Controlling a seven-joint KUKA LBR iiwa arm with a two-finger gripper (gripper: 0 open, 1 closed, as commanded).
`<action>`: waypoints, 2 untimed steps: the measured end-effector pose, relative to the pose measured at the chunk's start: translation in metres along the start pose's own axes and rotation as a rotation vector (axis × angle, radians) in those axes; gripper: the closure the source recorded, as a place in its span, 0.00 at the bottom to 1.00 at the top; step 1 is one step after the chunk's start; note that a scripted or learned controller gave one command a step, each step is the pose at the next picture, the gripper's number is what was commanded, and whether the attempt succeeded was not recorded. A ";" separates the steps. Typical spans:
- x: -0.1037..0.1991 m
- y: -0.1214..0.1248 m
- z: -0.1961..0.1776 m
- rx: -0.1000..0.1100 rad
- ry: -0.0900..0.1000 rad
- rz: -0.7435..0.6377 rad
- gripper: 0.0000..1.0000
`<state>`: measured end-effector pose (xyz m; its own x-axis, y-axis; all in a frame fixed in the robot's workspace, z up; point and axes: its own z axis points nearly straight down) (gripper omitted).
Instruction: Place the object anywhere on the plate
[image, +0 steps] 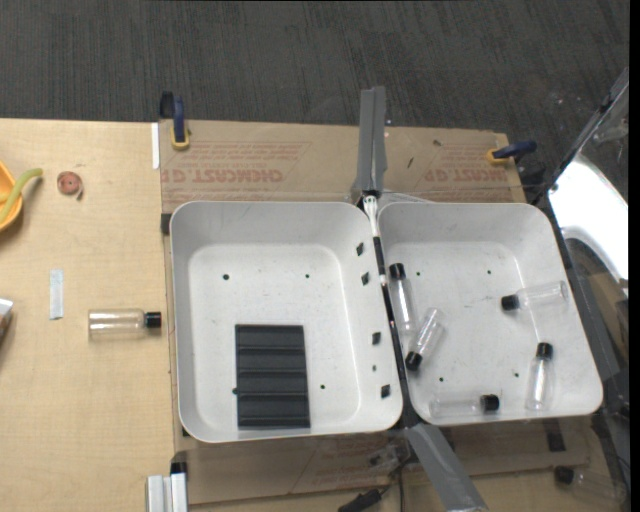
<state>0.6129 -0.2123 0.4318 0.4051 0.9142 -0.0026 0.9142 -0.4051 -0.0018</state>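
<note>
Two shallow white plastic bins sit side by side on brown cardboard printed with red lettering, which is clamped down at its far corners by a blue clamp and another clamp. A grey metal bar runs from the far edge to the seam between the bins.

The left bin has a smooth, lightly speckled floor, and a black ribbed rectangular plate lies flat on it near the front wall.

The right bin holds five small clear vials with black caps, all lying on their sides and well apart from the plate:
- one vial along the left wall
- a second vial just beside it, tilted
- a third vial near the right wall
- a fourth vial at the front right
- a fifth vial against the front wall

The walls between the bins separate them from the plate.

On the wooden tabletop to the left lie a larger clear bottle with a black cap, a small pale strip, a reddish disc and a yellow object at the edge.

How the pincer stands cannot be told
</note>
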 end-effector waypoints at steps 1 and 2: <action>0.054 0.013 -0.008 0.002 -0.001 0.415 0.00; 0.007 0.006 -0.005 0.004 -0.002 0.633 0.00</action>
<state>0.6212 -0.2084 0.4364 0.8673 0.4977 -0.0059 0.4977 -0.8673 -0.0033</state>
